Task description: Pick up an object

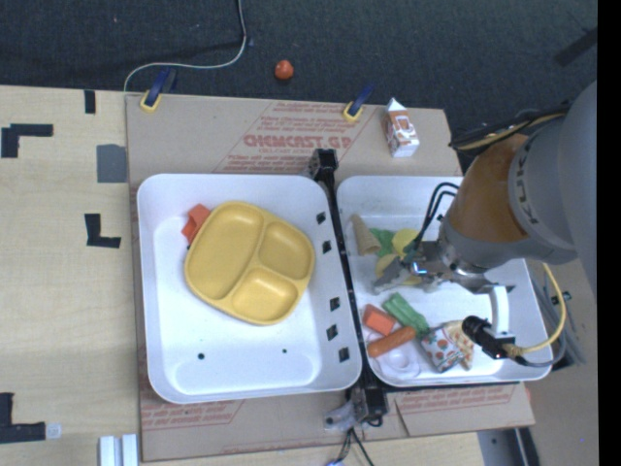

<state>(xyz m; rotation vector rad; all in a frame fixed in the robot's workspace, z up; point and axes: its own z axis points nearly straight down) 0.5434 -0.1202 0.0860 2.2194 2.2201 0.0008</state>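
My gripper [400,272] is low in the right bin [514,377], reaching in from the right over a cluster of small items. Just above it lie a yellow-green piece [390,242] and a tan cone-like piece [362,233]. Below it are a green piece [406,312], an orange piece [375,318], an orange carrot-like stick [388,343], a white item [400,363] and a colourful packet [447,348]. The gripper's tip sits among the yellow-green pieces, and I cannot make out anything held in it.
The left bin [165,357] holds a yellow divided plate [249,261] with an orange block [197,221] tucked under its left edge. A small carton [401,130] and an orange ball [282,69] lie beyond the bins. The arm's grey body [543,192] covers the right bin's far right.
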